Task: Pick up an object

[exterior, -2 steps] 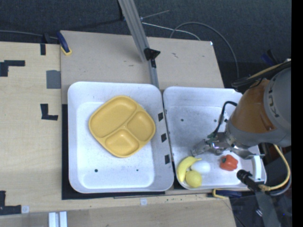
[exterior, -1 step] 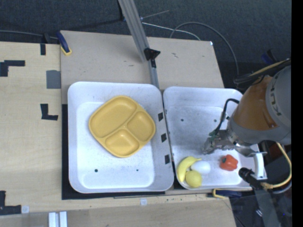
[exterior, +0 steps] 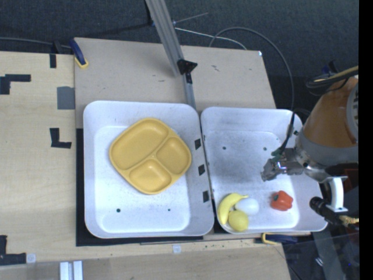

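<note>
Hovering over the right bin [exterior: 233,118], the gripper [exterior: 273,169] is seen just above and beside the red pepper [exterior: 281,200], presumably lined up for a grasp; its state cannot be told. A banana [exterior: 228,205], white egg [exterior: 249,206] and lemon [exterior: 238,220] are crowded left of the pepper, near the bin's front wall, leaving open floor behind.

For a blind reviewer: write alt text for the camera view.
The gripper hangs over the right bin, above a red pepper, banana, white ball and lemon. A yellow divided plate lies in the left bin.
</note>
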You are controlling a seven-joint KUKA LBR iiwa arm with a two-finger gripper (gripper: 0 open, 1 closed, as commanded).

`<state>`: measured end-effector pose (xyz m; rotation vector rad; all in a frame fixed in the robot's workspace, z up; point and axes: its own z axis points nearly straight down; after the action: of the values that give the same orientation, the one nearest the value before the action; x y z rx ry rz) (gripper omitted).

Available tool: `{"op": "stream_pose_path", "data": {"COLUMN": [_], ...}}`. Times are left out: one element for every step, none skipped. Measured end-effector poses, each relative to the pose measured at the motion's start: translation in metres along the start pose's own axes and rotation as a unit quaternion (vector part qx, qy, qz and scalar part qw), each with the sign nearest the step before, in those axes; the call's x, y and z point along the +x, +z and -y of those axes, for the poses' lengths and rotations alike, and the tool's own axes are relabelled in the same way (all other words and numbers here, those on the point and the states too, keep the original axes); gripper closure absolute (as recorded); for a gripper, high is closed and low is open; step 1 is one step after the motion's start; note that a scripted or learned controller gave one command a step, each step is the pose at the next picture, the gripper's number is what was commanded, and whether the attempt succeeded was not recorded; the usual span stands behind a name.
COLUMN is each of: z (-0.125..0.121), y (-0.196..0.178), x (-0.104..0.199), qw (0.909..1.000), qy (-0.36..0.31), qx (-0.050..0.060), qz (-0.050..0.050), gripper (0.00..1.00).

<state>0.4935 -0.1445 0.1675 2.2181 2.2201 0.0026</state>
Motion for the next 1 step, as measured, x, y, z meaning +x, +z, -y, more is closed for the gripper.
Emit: {"op": "stream_pose_path", "data": {"z": [-0.0013], "y": [-0.0606], "x": [0.0069], "qw": [1.0], "qy": [-0.001], "qx": [-0.001], "qz": [0.0], "gripper": [1.0]}}
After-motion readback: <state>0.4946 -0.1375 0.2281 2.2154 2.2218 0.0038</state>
